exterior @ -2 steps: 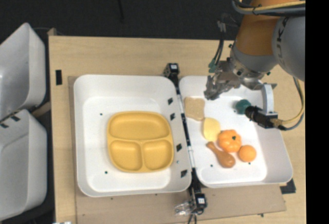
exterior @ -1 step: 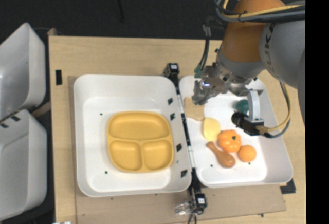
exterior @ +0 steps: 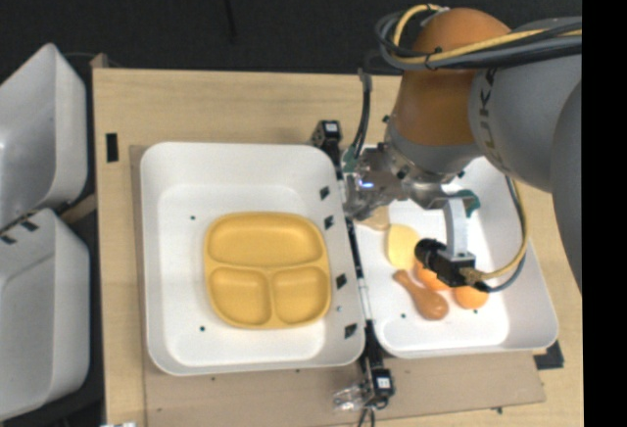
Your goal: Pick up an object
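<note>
The right bin point(exterior: 524, 317) holds a pale yellow piece point(exterior: 401, 243), a brown drumstick-shaped toy point(exterior: 423, 295) and an orange piece point(exterior: 471, 298). They lie close together near the bin's middle. My gripper point(exterior: 370, 192) hangs below the orange wrist band point(exterior: 441, 92), low over the right bin's far left corner. It sits just up and left of the pale yellow piece. The wrist hides what lies under it. Nothing shows between the gripper's tips.
A yellow divided plate point(exterior: 266, 268) lies in the middle of the left bin point(exterior: 167, 219). A black fitting point(exterior: 441, 261) with a cable loop hangs from the arm over the orange piece. The wall between the two bins point(exterior: 355, 259) runs right beside the gripper.
</note>
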